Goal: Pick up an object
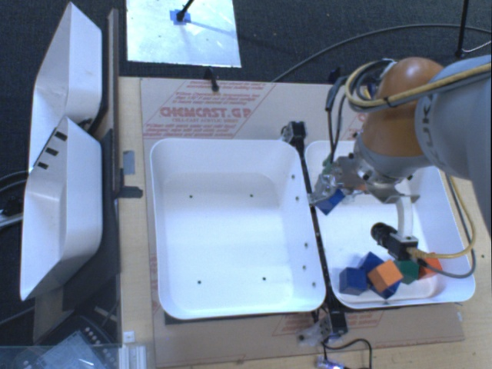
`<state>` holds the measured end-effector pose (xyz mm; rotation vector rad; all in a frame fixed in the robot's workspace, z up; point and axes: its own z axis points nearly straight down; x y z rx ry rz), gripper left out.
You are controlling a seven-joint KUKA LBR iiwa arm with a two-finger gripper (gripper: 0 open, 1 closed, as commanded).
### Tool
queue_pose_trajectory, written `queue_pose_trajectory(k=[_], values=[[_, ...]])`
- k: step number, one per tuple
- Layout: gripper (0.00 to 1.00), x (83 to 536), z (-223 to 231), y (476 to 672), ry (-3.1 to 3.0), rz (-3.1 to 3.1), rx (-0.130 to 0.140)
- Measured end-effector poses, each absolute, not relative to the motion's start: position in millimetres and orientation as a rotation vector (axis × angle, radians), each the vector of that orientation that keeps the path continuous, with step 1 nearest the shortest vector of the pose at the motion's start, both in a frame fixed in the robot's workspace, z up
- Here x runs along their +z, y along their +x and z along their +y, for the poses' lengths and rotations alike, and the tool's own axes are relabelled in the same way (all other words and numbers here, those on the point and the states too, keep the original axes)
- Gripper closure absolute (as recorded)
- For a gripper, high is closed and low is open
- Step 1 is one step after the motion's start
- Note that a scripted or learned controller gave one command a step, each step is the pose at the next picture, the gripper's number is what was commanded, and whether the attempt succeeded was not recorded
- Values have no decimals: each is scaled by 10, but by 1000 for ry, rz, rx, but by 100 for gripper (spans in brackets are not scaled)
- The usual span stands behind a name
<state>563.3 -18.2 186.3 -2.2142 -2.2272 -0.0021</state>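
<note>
Camera view: gripper (332, 193) over right bin (450, 206), at its left wall, closed on blue block (330, 201), lifted. Pick apparently made; remaining blocks (384, 274) at near edge.

A single fixed camera is mounted above the plywood bench (231, 102). It looks down at a slant, framing both shallow white plastic bins (231, 229) from moderate range.

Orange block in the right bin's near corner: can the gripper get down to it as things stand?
Probably yes, though awkwardly. The orange block lies exposed from above, but blue blocks and a green one crowd it, and the bin's rim is close. The gripper already has a blue piece between its fingers.
</note>
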Motion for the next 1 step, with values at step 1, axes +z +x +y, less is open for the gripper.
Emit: queue_pose_trajectory(k=[1], values=[[100,1864,354,5674,-2215,-2227,-2]])
